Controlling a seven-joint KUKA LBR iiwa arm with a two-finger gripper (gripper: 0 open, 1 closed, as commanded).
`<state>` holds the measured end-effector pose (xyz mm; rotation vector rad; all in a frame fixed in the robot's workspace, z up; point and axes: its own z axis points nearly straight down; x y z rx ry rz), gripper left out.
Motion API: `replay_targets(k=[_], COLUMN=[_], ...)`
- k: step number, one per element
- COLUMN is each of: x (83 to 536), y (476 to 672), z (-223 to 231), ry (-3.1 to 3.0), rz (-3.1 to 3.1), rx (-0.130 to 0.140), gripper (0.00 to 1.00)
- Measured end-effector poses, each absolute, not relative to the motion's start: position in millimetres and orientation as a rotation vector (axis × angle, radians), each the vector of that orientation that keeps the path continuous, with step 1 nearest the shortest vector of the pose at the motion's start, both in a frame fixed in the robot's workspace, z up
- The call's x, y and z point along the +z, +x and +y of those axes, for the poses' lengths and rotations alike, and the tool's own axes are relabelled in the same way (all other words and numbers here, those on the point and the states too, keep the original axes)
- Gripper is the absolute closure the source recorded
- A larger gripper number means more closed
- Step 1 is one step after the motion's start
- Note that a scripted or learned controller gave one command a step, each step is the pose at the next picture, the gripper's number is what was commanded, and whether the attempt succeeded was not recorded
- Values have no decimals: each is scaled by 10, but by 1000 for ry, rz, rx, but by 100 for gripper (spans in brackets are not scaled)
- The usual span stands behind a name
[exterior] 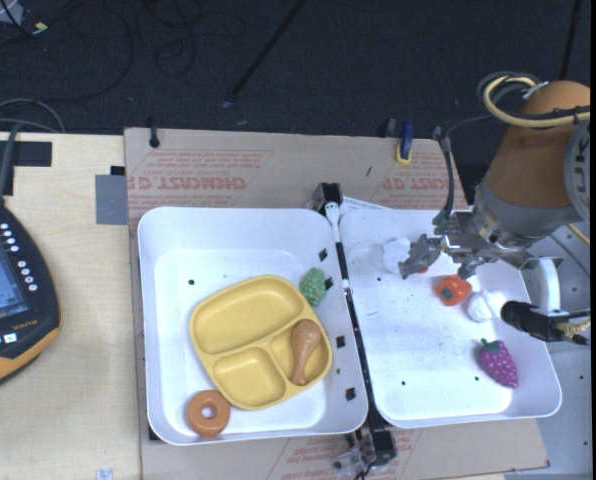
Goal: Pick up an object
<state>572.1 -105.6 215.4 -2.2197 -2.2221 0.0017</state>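
Gripper [440, 256] is hovering in the right bin [418, 408], near its far edge, fingers spread wide and holding nothing — this reads as the approach step. An orange toy [454, 289] is lying just beside it toward the right edge, with purple grapes [498, 362] nearer the front right corner. In the left bin [163, 268], a yellow tray [228, 318] is carrying a drumstick [304, 348]. Next move, by my judgement — shifting over the orange toy, descending, then closing.

teach pendant [3, 288] at desk [68, 408] left edge | cardboard sheet [238, 173] under both bins | black cables [98, 28] on dark floor behind
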Motion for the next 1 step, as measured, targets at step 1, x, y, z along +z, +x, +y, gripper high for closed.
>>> replay_targets(k=[1], x=[3928], y=[5054], z=[-1480], ry=[-2234], rz=[-2228], rx=[-11], gripper=[0])
